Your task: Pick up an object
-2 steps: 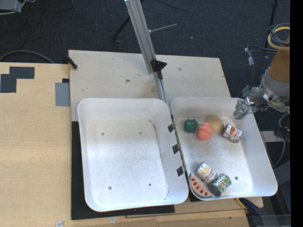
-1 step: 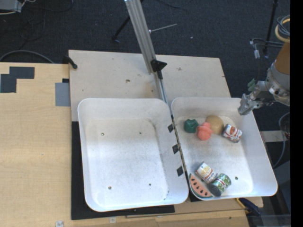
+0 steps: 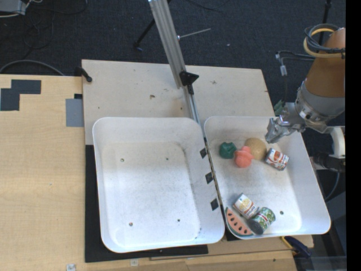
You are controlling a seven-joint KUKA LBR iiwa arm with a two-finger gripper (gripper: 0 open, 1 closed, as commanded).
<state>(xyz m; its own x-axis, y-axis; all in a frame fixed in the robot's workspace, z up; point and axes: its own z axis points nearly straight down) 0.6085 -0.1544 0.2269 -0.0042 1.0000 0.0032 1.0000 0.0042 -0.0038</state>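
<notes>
In the right white plastic bin (image 3: pixel 316 208), a red-and-white labelled can (image 3: pixel 277 159) lies on its side in the upper part, just right of a tan round potato-like piece (image 3: pixel 256 148), a pink-red rounded toy (image 3: pixel 243 158) and a dark green lump (image 3: pixel 227 149). The grey metal gripper (image 3: pixel 276 131) hangs just above the can at the bin's upper right rim; whether it is apart or together cannot be told, and nothing shows in its grasp. Near the bin's lower edge lie a watermelon slice (image 3: pixel 237 223) and two small cans (image 3: pixel 255 212).

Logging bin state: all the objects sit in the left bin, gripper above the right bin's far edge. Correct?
Not quite. The camera view shows the objects, such as the green piece and watermelon slice, in the right bin. The gripper is indeed above its far edge.
</notes>
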